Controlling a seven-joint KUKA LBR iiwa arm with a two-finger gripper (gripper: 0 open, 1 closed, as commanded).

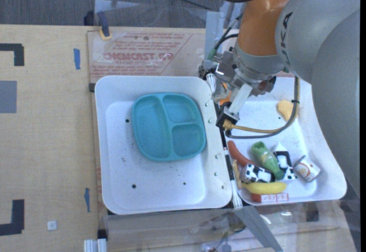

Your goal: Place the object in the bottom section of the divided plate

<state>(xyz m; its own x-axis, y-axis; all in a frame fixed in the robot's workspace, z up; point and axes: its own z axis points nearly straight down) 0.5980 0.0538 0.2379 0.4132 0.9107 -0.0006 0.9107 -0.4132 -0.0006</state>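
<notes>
A teal divided plate (168, 126) lies in the left bin (114, 188), with one long section on its left and two smaller sections on its right. All three sections are bare. My gripper (225, 103) hangs over the wall between the two bins, just right of the plate's upper right corner, below the orange-banded wrist (260, 28). No object shows at the gripper. Loose objects lie in the right bin (329, 185): a green item (266, 156), a yellow banana (265, 187), a black-and-white cow toy (256, 175) and a red sausage (237, 154).
A yellow-orange piece (284, 109) lies at the right bin's upper middle, and a small can (307, 170) lies at its lower right. The arm's grey body covers the right bin's far side. A cardboard sheet (140, 54) lies behind the left bin.
</notes>
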